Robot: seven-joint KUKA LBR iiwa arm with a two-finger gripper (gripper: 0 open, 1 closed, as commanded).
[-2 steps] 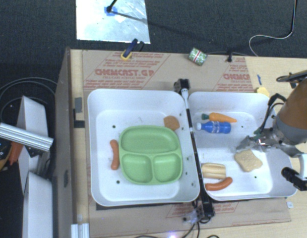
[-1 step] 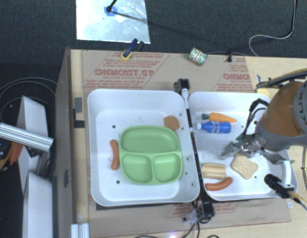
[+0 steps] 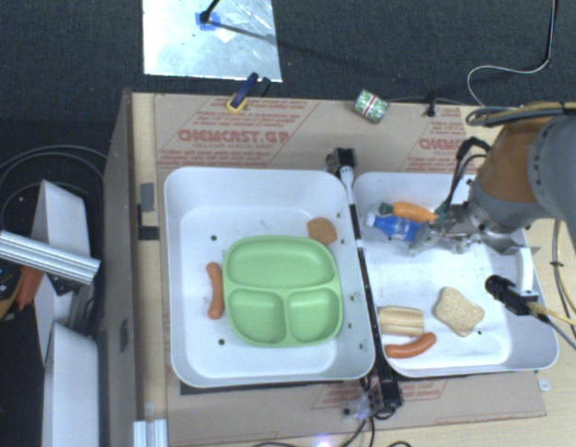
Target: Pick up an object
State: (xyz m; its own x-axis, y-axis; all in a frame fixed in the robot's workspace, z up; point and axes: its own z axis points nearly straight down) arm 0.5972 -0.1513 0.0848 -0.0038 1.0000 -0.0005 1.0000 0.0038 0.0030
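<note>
In the right bin (image 3: 520, 343), a blue bottle (image 3: 392, 224) lies at the back left with an orange carrot (image 3: 413, 211) just behind it. My gripper (image 3: 435, 237) is low in this bin, right beside the bottle's right end and close to the carrot. A beige bread piece (image 3: 458, 311), a pale roll (image 3: 401, 320) and a red-orange sausage (image 3: 409, 345) lie nearer the front of the same bin, apart from the gripper.
The left bin (image 3: 190, 250) holds a green divided plate (image 3: 283, 289), a small orange sausage (image 3: 214, 291) to its left and a brown cookie (image 3: 321, 230) at its back right corner. A raised divider (image 3: 357, 259) separates the bins. The arm (image 3: 529, 170) comes in from the right.
</note>
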